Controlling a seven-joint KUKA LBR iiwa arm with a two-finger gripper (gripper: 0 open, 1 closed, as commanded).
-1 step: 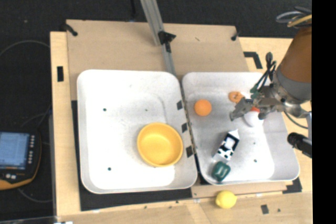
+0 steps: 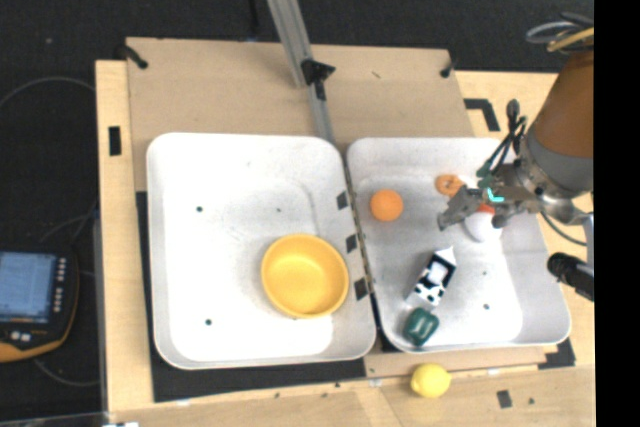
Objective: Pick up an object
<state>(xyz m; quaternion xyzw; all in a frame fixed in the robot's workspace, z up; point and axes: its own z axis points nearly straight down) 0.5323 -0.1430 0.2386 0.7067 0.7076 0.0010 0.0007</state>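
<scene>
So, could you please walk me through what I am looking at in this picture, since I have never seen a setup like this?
This is one camera fixed above a bench, looking down at a slant. The grey and orange machine at the right is a robot arm; its claw hangs over the right white bin. I cannot tell whether it grips anything. That bin holds an orange ball, a small orange piece, a black-and-white toy, a green object and something white under the claw. The left bin holds a yellow bowl. A yellow lemon-like object lies on the bench outside the bins.
</scene>
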